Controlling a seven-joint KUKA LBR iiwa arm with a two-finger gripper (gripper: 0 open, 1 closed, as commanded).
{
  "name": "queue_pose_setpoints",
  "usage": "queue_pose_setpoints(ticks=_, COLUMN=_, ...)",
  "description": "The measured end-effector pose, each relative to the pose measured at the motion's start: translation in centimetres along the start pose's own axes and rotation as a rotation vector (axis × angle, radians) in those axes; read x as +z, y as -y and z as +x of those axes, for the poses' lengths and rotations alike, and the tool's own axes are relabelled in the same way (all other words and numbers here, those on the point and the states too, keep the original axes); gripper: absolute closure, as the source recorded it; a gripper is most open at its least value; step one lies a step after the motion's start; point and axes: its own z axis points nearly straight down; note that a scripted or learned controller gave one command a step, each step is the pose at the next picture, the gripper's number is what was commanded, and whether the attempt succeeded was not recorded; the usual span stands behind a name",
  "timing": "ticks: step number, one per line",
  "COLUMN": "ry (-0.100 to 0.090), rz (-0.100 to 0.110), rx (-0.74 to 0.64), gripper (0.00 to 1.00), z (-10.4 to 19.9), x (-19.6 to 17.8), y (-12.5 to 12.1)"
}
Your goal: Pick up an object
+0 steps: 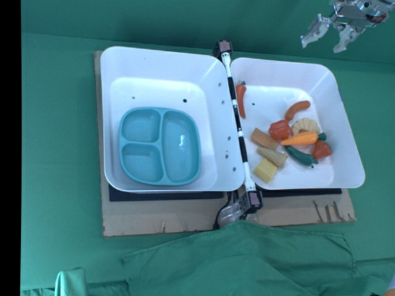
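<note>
Toy foods lie in the right bin (pixel 345 165): a carrot (pixel 300 139), a red pepper (pixel 279 129), an orange sausage (pixel 297 110), a yellow wedge (pixel 266 169), a red chili (pixel 241 99) by the divider, a green pepper (pixel 300 156) and several others. My gripper (pixel 327 36) hangs high above the bin's far right corner, open, with nothing between its fingers.
The left bin (pixel 123 73) holds a teal three-compartment plate (pixel 160 145). A black-and-white striped bar (pixel 237 122) runs between the bins. Both bins sit on a cardboard sheet (pixel 160 224) over green cloth, which is bunched at the front (pixel 247 258).
</note>
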Motion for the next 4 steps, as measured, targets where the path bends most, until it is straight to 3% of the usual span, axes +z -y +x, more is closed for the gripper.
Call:
queue_pose_setpoints(ticks=1, ry=0.004, rz=-0.004, rx=0.002, gripper=1.0, z=-0.1, x=-1.3, y=-0.1)
queue_pose_setpoints(ticks=2, ry=-0.001, rz=-0.001, rx=-0.001, gripper=1.0, z=2.5, x=-6.2, y=0.0)
queue_pose_setpoints(ticks=4, ry=-0.002, rz=0.006, rx=0.002, gripper=1.0, z=4.7, x=-6.4, y=0.0)
